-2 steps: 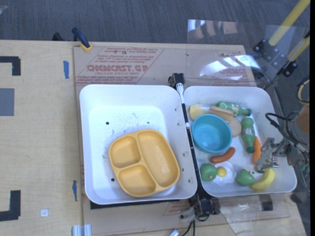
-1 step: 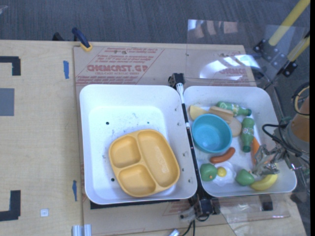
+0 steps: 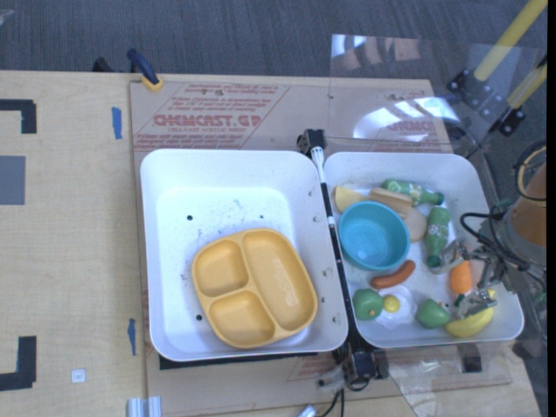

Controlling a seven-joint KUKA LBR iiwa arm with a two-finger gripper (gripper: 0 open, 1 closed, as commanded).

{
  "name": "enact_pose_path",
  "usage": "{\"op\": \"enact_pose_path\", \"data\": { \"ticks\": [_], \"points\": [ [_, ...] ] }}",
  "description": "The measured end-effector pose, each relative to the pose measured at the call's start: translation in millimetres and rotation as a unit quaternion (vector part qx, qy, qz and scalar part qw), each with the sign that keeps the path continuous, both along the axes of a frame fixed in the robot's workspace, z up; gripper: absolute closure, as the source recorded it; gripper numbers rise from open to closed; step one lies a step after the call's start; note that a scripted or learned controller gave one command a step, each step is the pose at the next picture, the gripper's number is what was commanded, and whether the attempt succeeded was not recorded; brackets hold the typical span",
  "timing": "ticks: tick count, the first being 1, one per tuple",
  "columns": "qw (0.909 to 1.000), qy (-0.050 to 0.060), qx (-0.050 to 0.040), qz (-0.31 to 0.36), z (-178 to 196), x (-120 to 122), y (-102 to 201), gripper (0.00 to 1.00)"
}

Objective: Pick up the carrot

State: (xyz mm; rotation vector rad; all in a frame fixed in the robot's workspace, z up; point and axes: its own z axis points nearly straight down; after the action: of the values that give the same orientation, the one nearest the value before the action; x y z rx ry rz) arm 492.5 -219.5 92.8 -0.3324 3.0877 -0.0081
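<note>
The carrot (image 3: pixel 460 278) is a short orange piece with a green top, lying near the right wall of the right bin (image 3: pixel 495 189). My gripper (image 3: pixel 480 283) is low inside that bin, right beside the carrot on its right side and touching or nearly touching it. Dark cables and the arm's orange band (image 3: pixel 530 220) sit just behind it. From this angle I cannot tell whether the carrot is between the fingers. A yellow banana (image 3: pixel 469 322) lies just in front of the gripper.
The right bin also holds a blue bowl (image 3: pixel 373 235), a red sausage (image 3: pixel 393 275), a green pepper (image 3: pixel 367 302), a fried egg (image 3: pixel 393 307), a green bottle (image 3: pixel 437 228) and other toy foods. A yellow divided plate (image 3: pixel 252 287) lies in the left bin (image 3: pixel 174 233).
</note>
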Motion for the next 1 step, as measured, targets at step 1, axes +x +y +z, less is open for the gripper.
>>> {"op": "enact_pose_path", "data": {
  "ticks": [1],
  "points": [
    [1.0,0.002,-0.0005,0.0,8.8,-1.3,-0.3,1.0]
  ]
}}
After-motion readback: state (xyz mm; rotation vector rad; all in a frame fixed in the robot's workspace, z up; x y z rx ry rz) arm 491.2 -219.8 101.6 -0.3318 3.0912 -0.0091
